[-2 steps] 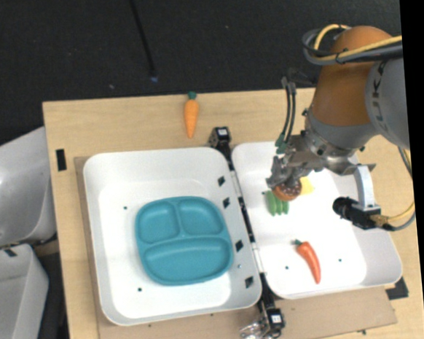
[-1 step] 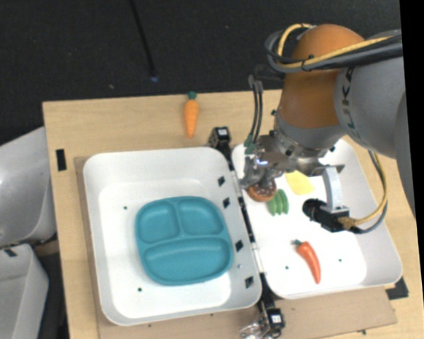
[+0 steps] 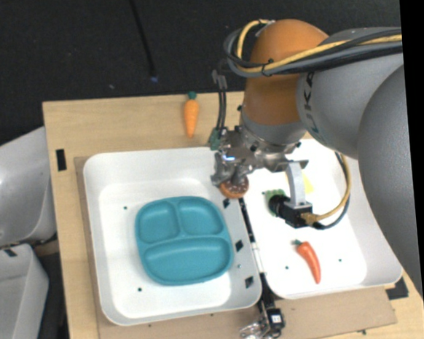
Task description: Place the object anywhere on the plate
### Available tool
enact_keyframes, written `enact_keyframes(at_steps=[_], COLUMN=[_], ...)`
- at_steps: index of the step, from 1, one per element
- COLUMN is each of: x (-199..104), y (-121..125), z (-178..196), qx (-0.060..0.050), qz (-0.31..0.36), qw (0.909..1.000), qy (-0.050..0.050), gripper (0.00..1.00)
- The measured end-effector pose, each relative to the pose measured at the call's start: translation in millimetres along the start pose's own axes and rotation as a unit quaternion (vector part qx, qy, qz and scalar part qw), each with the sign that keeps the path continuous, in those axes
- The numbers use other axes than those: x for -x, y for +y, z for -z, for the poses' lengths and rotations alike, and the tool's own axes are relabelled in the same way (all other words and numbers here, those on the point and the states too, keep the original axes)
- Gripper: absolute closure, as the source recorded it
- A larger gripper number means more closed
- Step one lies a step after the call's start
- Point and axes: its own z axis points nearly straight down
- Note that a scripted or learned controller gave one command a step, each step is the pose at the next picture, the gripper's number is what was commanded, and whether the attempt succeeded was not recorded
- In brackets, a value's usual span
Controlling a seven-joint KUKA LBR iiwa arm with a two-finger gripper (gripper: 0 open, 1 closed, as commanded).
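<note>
Spreading under the gripper are two shallow white bins on a pale wooden bench, with dark floor beyond its far edge. The left bin lies to the gripper's left and holds a teal divided plate, which sits below and left of the gripper, near it but apart. The right bin lies to the gripper's right, largely covered by the arm. The gripper hangs over the seam where the two bins meet. A small round brownish object sits right at the gripper's tip, just beside the plate's upper right corner and not on it; whether it is gripped cannot be made out. Well above the gripper, a toy carrot lies on the bare bench. Below and to the right, a red chili pepper rests in the right bin. The arm reaches in from the right, its orange band above the wrist, cables looped around it.
</note>
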Motion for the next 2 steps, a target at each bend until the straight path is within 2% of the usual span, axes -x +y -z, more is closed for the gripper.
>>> enact_keyframes(at_steps=[1,2], x=[-50.1,-46.9], y=[-4.9,-4.7], z=[3.1,2.9], qx=[0.000,-0.001], qz=[0.000,-0.002], qw=[1.0000,1.0000], qy=[0.001,0.000], gripper=[1.00,0.00])
